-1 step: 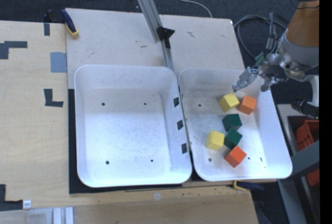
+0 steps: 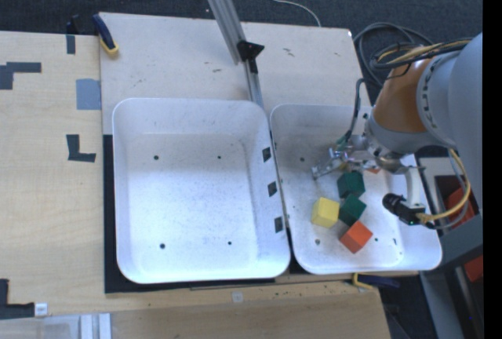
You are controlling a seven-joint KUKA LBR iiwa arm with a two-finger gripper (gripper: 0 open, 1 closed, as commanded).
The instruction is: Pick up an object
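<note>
Lying just left of the green blocks [image 2: 351, 196] in the right bin [image 2: 302, 133]: yellow block [image 2: 325, 212]. Below-right of them, orange block [image 2: 356, 236]. Poised just above the green blocks, gripper [image 2: 339, 161], nothing visibly held; finger spread impossible to tell.

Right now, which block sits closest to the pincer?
The upper green block, just below the pincer. The second green block, yellow block and orange block lie farther down.
</note>
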